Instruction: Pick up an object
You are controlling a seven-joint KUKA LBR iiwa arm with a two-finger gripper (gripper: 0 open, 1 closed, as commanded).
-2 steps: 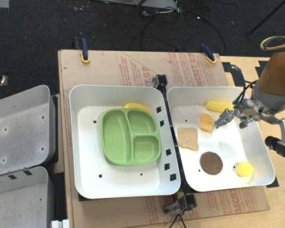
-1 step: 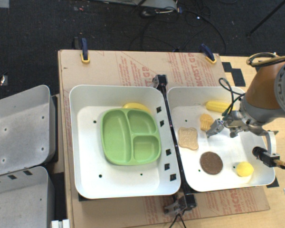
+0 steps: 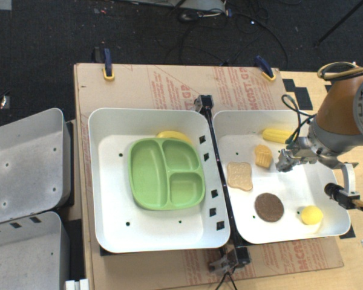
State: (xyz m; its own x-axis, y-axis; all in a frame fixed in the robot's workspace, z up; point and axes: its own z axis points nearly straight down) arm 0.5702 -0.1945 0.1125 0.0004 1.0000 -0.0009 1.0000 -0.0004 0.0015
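Observation:
The right bin (image 3: 327, 228) holds several food toys: a yellow corn-like piece (image 3: 276, 135) at the back, a small orange-yellow waffle piece (image 3: 263, 156), a tan bread slice (image 3: 239, 176), a brown round patty (image 3: 269, 206) and a yellow ball (image 3: 311, 215). My gripper (image 3: 286, 159) hangs low over the right bin, just right of the waffle piece and below the corn piece. Nothing shows between its tips.
The left bin (image 3: 109, 222) holds a green divided plate (image 3: 167, 173) with a yellow object (image 3: 172, 135) partly hidden behind it. A black divider (image 3: 216, 162) runs between the bins. Grey trays (image 3: 24, 162) lie off the bench at left.

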